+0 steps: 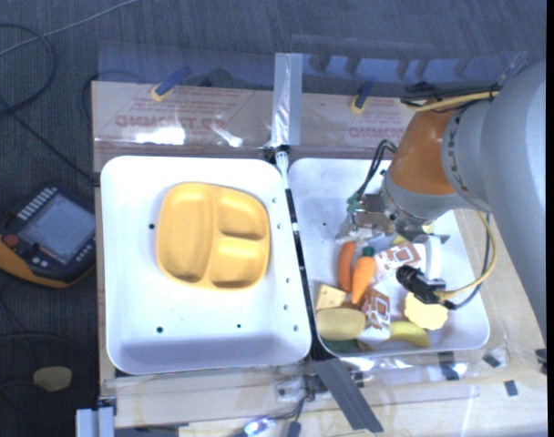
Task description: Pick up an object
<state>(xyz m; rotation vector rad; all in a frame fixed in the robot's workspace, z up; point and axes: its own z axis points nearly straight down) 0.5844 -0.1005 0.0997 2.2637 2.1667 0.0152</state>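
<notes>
The right bin (318,185) holds a heap of toy food: two orange carrots (353,269), a pale yellow block (339,322), red-and-white packets (383,300), a yellow round piece (426,314) and a banana-like piece (407,335). My gripper (379,235) reaches down into this bin right above the carrots and packets, under the orange wrist band (423,157). Its fingertips are buried among the items. Nothing is visibly lifted.
The left bin (131,317) bears a yellow compartment tray (211,235). A metal divider (295,235) separates the bins. A pendant (45,235) lies on the floor at left. Cables trail from the wrist over the right bin's right side.
</notes>
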